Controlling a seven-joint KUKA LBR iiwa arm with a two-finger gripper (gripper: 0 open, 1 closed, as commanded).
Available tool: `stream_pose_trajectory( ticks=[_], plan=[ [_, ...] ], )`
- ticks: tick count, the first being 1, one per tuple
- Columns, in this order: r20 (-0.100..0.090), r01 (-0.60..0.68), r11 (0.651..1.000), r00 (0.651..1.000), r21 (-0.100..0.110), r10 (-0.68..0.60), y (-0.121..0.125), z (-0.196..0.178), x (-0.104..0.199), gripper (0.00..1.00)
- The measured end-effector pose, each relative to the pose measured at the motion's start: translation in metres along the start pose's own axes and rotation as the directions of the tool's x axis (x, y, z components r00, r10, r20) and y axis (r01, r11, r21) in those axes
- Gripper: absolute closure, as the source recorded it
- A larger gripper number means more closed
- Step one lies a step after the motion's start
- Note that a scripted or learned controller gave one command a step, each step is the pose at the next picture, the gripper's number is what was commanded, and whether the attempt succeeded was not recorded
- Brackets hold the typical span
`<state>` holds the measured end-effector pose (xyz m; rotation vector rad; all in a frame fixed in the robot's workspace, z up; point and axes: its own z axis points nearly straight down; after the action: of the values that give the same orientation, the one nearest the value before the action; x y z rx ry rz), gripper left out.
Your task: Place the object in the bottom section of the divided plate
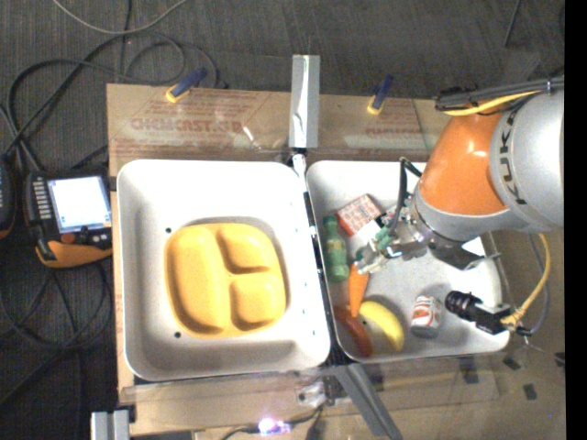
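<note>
Camera view: the gripper (374, 253) is being held low over the right bin (323, 246), just above the stem end of the carrot (357, 289). How the tool is set (spread or pinched) cannot be told; the tip area is too small and cluttered. Nothing is being seen carried.

The task's thing is not being named by the task. Judged from position, the carrot is being targeted; it is lying in the right bin, just below the gripper.

The divided plate (226, 276) is sitting in the left bin (138, 246), well left of the carrot, with all 3 sections bare.

Risks, as judged:
- Clutter is being crowded around the carrot: the green item (336, 250) touching its top-left, the yellow fruit (383, 324) and red item (356, 334) at its lower end, the red-and-white box (359, 214) above. A neighbour is likely being nudged or pinched instead.
- The carrot is tapered and smooth, so it is prone to being squeezed out of a grip.
- The carrot is lying close to the right bin's left wall; a finger is at risk of being jammed there.
- The small can (425, 312), right of the carrot, is at risk of being swept by the wrist.
- A drop into the wrong plate section is possible; the dividers are low.
</note>
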<state>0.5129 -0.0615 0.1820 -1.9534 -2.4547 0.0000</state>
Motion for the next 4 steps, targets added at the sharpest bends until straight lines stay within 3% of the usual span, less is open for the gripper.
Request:
stream_pose_trajectory(
  ticks=[1, 2, 3, 4],
  plan=[
    [0.005, 0.211, 0.977, 0.977, 0.002, -0.211, 0.044, 0.0, 0.053, 1.0],
    [0.002, 0.49, 0.871, 0.871, 0.003, -0.49, 0.056, 0.0, 0.111, 1.0],
    [0.002, 0.491, 0.871, 0.871, 0.003, -0.491, 0.056, 0.0, 0.111, 0.0],
    [0.006, 0.522, 0.853, 0.853, 0.001, -0.522, 0.062, -0.147, 0.197, 0.0]
  ],
)
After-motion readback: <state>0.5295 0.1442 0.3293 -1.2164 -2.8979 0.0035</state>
